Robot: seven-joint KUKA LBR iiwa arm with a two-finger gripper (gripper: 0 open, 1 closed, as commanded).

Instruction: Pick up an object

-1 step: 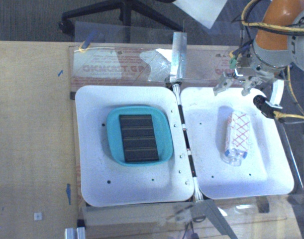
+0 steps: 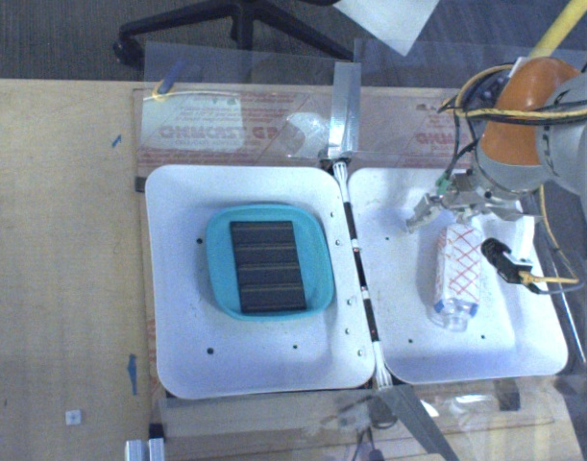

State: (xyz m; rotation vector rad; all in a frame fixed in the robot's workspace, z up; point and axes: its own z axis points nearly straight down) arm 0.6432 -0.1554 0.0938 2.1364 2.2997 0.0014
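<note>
Gripper (image 2: 445, 203) hangs over the right bin (image 2: 399, 344) near its far edge, fingers seemingly spread, nothing between them, though the view is blurred. Just beside it, toward the near edge, lies the plastic bottle (image 2: 458, 269), its long axis running far-to-near, cap nearest.

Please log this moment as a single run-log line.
gripper: over right bin | bottle: lying in right bin, not held | teal dish: left bin

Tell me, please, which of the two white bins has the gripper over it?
The right bin, holding the plastic bottle; the gripper hangs above it. The left bin holds a teal tray instead.
</note>
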